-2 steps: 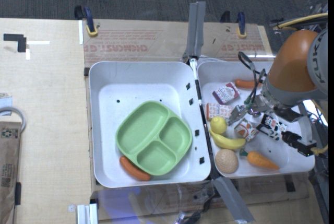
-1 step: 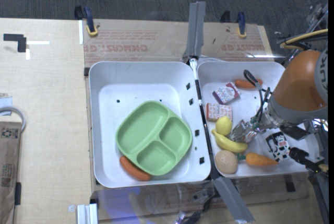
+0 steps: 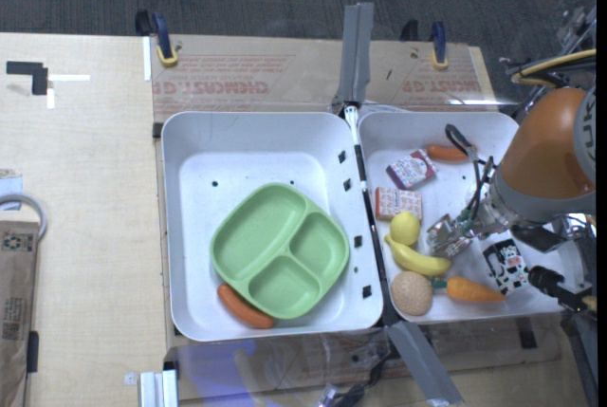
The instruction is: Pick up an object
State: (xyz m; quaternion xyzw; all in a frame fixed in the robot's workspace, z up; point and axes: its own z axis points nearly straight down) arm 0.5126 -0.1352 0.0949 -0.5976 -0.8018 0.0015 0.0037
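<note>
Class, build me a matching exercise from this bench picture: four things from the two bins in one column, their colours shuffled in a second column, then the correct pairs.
Things:
1. divided plate
2. banana
3. carrot
4. small carton

Colours:
A. orange
B. red and white
C. light green
D. yellow

Pairs: 1-C, 2-D, 3-A, 4-B

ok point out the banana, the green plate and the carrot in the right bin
banana (image 3: 417,258): camera view, middle of its curved body
green plate (image 3: 279,249): camera view, ridge between its compartments
carrot (image 3: 471,291): camera view, middle of its orange body
</note>
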